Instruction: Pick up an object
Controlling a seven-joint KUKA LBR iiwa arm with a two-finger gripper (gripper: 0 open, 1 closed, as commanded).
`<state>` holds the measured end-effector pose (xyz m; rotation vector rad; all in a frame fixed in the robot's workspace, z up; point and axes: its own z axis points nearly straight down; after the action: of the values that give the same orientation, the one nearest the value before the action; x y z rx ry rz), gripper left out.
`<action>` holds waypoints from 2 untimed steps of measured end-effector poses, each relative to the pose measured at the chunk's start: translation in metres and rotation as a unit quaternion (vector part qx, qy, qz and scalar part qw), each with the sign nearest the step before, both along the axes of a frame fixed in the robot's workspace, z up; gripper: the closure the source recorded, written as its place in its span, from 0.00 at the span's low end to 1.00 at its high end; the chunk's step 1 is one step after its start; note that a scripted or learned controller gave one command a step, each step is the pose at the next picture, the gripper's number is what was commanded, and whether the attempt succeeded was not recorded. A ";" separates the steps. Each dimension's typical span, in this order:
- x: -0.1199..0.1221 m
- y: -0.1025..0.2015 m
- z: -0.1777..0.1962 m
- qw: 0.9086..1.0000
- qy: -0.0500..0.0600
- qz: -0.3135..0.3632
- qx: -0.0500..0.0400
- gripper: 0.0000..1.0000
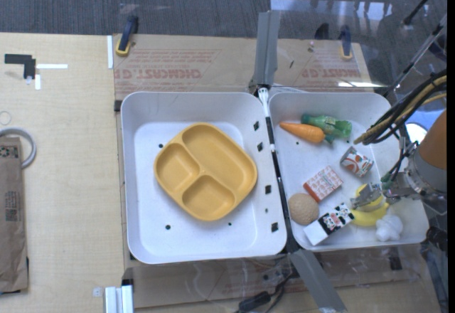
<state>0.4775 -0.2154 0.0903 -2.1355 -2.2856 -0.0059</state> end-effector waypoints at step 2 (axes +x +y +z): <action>0.044 0.078 0.109 1.000 -0.003 -0.002 -0.007 1.00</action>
<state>0.5219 -0.1375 0.1996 -2.1487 -2.2914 0.0030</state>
